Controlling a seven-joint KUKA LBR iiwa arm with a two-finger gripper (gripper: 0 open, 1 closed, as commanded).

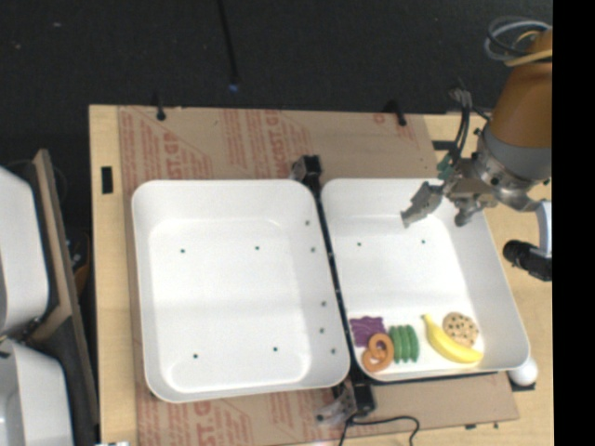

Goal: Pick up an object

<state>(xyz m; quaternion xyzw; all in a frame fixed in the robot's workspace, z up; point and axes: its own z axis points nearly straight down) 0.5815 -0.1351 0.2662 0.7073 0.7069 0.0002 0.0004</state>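
Note:
Along the near edge of the right bin (409, 258) lie several small toy foods: a purple piece (368, 327), an orange ring (378, 352), a green piece (403, 342), a yellow banana (449, 344) and a brown cookie (459, 326). My gripper (438, 209) hangs over the far part of that bin, well away from the toys. Its two fingers are spread apart and open, with nothing between them. The orange band of the arm (526, 100) rises at the right.
The left bin (228, 286) sits beside the right one, divided by a black clip strip (325, 258). Both rest on a cardboard sheet (242, 147) over the wooden bench. White objects (19, 249) stand at the far left edge.

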